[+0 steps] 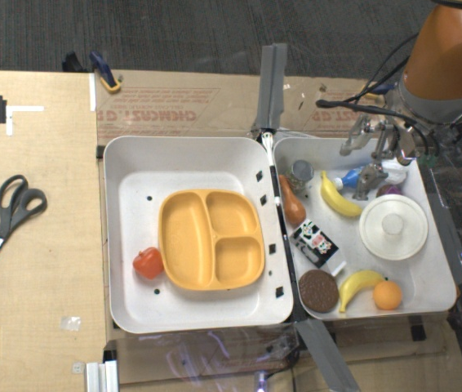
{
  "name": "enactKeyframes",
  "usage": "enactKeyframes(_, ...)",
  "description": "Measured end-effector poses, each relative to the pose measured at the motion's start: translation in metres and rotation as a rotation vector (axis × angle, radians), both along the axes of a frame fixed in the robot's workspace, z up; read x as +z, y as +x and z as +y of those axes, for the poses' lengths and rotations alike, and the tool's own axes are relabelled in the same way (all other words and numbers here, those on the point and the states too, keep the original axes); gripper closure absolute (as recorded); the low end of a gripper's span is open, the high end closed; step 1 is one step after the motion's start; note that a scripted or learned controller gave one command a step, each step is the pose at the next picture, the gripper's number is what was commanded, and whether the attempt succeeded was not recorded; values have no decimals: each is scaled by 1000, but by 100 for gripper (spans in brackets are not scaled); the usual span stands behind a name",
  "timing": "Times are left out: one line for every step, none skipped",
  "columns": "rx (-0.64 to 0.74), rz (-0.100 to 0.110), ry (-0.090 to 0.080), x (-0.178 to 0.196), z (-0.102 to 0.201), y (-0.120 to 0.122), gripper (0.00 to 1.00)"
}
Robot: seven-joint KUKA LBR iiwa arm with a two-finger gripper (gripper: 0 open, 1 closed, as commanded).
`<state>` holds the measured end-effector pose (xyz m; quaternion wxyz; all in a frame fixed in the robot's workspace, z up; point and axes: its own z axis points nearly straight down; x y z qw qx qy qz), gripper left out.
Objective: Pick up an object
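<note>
My gripper hangs over the back of the right bin, fingers apart and nothing between them. Just under it lie a small blue object and a purple item, partly hidden by the fingers. A banana lies to the gripper's lower left and a white round bowl sits below it. The same bin also holds a grey cup, a brown-orange piece, a black-and-white box, a brown disc, a second banana and an orange.
The left bin holds a yellow divided plate and a red tomato. Scissors lie on the bench at far left. A blue clamp sits at the back. The arm's orange band rises at upper right.
</note>
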<state>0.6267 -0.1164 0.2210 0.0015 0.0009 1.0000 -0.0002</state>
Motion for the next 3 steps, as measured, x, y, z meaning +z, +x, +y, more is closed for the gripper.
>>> enactKeyframes(-36, -3, 0, -127, 16, 22, 0)
enactKeyframes(-33, -9, -2, -116, 17, 24, 100)
enactKeyframes(-261, 1, 0, -128, 10, -39, 100)
